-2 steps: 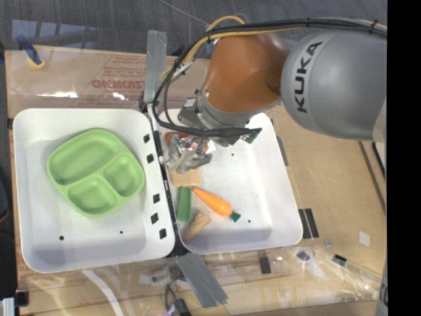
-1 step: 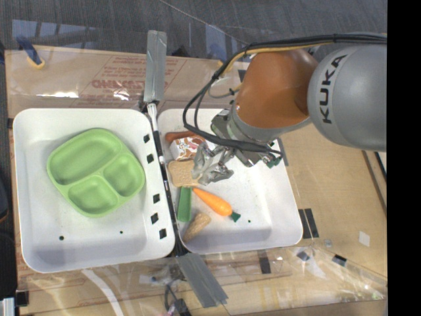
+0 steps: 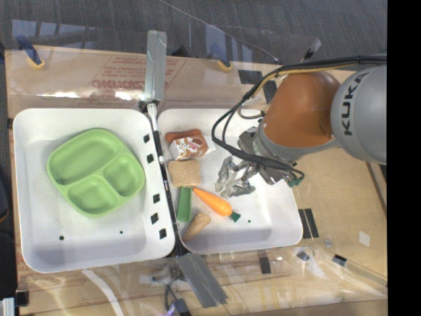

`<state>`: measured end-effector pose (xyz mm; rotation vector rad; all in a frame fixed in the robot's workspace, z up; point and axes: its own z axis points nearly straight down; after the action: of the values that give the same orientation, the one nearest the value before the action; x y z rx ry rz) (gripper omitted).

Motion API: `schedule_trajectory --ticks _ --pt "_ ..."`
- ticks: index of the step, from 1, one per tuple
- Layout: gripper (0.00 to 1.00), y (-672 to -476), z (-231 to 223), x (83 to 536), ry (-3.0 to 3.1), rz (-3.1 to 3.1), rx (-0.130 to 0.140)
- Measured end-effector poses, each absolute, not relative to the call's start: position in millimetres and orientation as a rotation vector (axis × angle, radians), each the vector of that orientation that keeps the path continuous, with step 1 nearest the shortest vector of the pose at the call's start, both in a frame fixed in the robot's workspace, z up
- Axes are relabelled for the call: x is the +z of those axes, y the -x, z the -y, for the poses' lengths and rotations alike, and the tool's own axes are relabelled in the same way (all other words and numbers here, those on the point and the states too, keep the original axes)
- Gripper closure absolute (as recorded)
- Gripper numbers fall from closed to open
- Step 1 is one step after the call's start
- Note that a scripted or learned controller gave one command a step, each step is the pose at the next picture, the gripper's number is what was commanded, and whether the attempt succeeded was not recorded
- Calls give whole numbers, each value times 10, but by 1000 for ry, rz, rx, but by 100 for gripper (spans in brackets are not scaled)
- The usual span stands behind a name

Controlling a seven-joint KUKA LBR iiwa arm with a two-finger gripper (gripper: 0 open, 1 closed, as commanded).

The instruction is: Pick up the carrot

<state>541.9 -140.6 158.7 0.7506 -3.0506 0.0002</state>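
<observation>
Your carrot [image 3: 213,202] lies in the right bin [image 3: 279,226], unlifted, beside the green stick [image 3: 185,205]. The gripper [image 3: 234,179] hovers just above-right of it; you can't tell whether its fingers are spread. Grasp and lift remain.

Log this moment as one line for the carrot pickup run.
step: approach | claw: above right bin, just right of carrot | carrot: lying in bin, not held | left bin: green plate

Bright, even overhead light washes the two white bins [image 3: 39,242] almost flat with only faint shadows, glare streaks the clear plastic sheet [image 3: 99,78] behind them, and the whole view looks slightly soft.
</observation>
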Motion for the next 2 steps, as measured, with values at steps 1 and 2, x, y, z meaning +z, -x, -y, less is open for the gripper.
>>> schedule_trajectory --ticks 1,2 --pt "100 -5105 1292 920 -700 3063 -1" --pt "100 -5134 661 2240 -459 3119 3"
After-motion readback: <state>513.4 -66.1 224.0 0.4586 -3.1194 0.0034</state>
